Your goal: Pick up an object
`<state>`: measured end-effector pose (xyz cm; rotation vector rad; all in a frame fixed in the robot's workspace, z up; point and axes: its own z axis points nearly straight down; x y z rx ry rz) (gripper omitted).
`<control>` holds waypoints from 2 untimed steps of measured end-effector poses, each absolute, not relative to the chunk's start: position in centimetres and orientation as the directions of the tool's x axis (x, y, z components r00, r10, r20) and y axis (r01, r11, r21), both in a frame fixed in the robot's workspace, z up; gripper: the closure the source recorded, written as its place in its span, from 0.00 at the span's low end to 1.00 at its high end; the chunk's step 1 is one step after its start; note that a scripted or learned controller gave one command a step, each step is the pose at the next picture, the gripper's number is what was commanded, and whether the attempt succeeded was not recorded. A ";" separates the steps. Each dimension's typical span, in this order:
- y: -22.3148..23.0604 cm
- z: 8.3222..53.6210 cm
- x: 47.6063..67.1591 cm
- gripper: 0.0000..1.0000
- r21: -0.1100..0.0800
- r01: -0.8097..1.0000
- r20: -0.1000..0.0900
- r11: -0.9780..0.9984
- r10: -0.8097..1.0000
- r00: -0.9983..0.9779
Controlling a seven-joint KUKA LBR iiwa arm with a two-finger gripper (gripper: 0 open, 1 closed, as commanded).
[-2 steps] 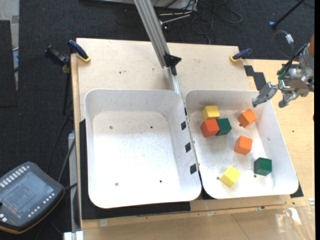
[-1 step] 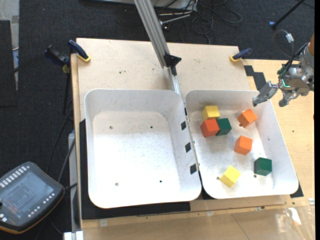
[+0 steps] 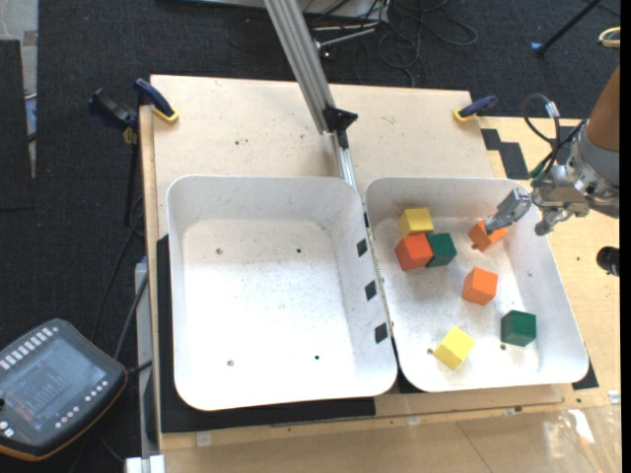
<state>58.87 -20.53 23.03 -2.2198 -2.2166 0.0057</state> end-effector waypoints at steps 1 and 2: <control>-20.1 18.7 58.8 0.00 -0.004 1.000 0.001 0.000 1.000 0.000; -20.4 14.3 58.7 0.00 -0.004 1.000 0.001 -0.001 1.000 0.001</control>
